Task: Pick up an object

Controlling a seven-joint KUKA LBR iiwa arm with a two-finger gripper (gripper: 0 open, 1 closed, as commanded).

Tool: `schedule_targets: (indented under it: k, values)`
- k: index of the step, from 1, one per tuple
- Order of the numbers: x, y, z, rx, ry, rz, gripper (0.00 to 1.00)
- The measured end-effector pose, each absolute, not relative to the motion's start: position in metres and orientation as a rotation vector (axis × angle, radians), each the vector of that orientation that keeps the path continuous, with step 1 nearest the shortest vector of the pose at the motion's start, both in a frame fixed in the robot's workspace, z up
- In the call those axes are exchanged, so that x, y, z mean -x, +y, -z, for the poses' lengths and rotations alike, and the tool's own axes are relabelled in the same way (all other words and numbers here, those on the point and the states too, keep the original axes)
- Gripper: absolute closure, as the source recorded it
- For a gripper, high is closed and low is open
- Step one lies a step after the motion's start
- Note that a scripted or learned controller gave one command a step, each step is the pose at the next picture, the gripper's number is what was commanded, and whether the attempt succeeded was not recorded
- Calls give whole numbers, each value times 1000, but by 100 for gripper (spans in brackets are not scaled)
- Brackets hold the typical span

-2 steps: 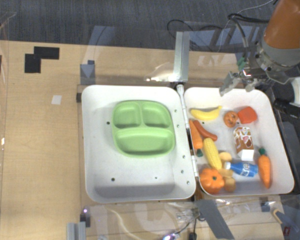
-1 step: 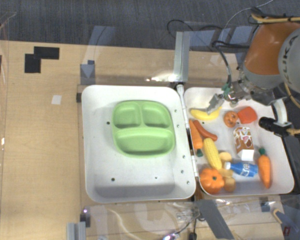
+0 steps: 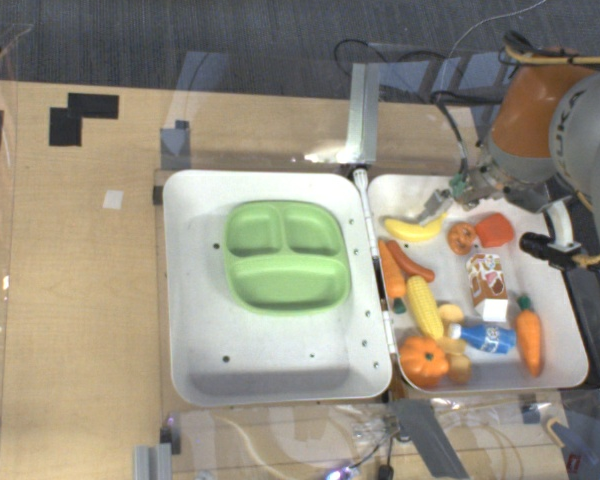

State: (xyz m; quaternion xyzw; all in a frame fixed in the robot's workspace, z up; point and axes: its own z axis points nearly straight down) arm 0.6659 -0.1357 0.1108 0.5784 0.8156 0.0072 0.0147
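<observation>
1. Your arm (image 3: 560,118) reaches in from three o'clock, and its gripper (image 3: 458,190) hangs over the twelve o'clock edge of the right bin (image 3: 570,353), likely staging over the crowd of toys
2. You cannot tell here whether the claw is spread or closed; nothing shows between it
3. Your nearest candidate is the banana (image 3: 416,230), just at seven o'clock of the gripper; the corn (image 3: 424,306) and carrot (image 3: 529,338) lie farther toward six
4. The left bin (image 3: 195,368) carries a green divided tray (image 3: 285,258)
</observation>
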Motion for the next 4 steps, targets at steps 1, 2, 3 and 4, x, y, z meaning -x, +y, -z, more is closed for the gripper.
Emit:
schedule_targets:
  k: [1,2,3,4]
  values:
    - [-668,-134,-123,-1795,2536,-30,100]
    - [-668,-134,-123,-1796,2537,-30,0]
    - [-618,-127,-98,-1543,2712,-13,0]
    - [-606,-178,-97,-1818,2530,-21,0]
